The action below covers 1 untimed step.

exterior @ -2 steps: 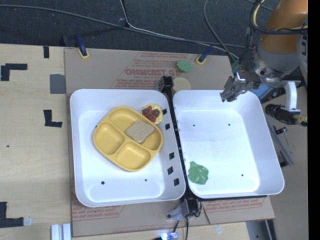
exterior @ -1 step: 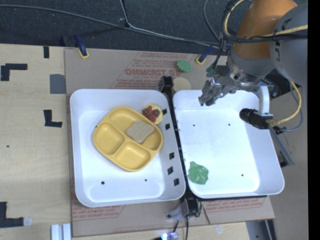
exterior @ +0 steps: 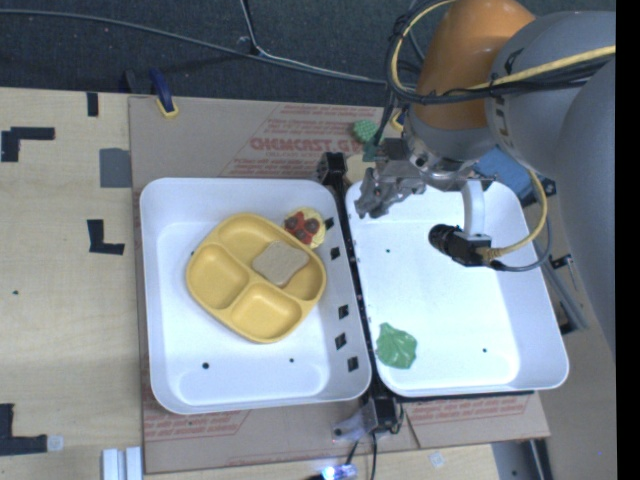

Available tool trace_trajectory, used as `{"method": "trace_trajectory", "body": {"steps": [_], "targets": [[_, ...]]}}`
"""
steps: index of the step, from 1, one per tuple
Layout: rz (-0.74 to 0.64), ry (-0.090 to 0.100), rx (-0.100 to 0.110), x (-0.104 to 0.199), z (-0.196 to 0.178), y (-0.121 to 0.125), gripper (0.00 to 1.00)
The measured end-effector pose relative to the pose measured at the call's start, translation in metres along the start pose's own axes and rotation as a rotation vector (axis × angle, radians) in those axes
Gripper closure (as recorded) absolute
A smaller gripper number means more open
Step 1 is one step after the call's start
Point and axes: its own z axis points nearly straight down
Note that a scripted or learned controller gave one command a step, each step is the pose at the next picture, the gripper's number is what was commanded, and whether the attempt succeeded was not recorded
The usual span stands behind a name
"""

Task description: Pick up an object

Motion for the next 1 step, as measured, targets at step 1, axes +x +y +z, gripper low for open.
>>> {"method": "trace_trajectory", "body": {"steps": [1], "targets": [[0.001,-0.001,0.001,0.0496,0.0166,0.0005,1.0]]}}
